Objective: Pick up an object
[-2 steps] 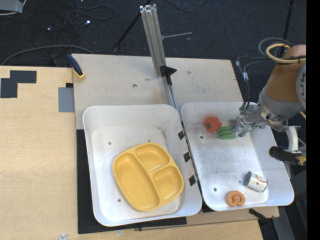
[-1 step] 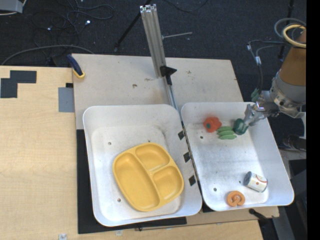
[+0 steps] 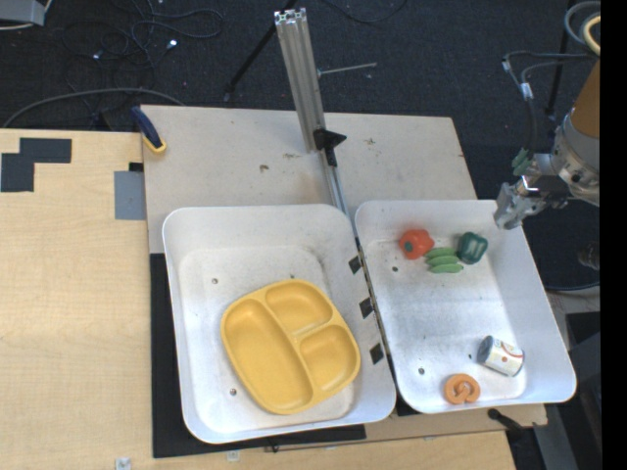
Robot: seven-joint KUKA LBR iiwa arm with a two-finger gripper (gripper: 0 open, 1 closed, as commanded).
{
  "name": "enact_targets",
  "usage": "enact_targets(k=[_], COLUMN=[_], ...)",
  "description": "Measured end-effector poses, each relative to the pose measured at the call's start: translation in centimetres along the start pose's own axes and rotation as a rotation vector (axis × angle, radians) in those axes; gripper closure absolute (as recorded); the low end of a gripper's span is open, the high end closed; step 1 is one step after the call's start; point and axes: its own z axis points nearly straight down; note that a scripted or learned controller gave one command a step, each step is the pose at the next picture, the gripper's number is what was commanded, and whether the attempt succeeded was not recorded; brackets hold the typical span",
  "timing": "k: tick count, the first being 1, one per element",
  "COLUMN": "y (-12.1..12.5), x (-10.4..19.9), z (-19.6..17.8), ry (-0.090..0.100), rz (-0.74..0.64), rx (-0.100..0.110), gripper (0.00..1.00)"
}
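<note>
The right bin holds a red toy, a light green piece and a dark green cup-like piece near its far side. A white can with a blue end and an orange ring lie near its front edge. My gripper hangs above the bin's far right corner, right of the dark green piece and apart from every object. Nothing shows between its fingers.
The left bin carries a yellow divided plate. A metal post rises behind the bins, and black clips sit along the seam between them. Wooden bench surface lies to the left.
</note>
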Motion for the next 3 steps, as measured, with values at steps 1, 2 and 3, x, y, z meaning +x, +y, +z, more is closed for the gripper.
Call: enact_targets(k=[1,2,3], y=[-0.4,-1.3,-1.2], x=[4.2,8.9,15.3], z=[0.9,2.2,2.8], ry=[0.003,0.004,0.004], rz=[-0.002,-0.002,-0.004], rx=[0.008,0.009,0.008], gripper=[1.0,1.0,1.0])
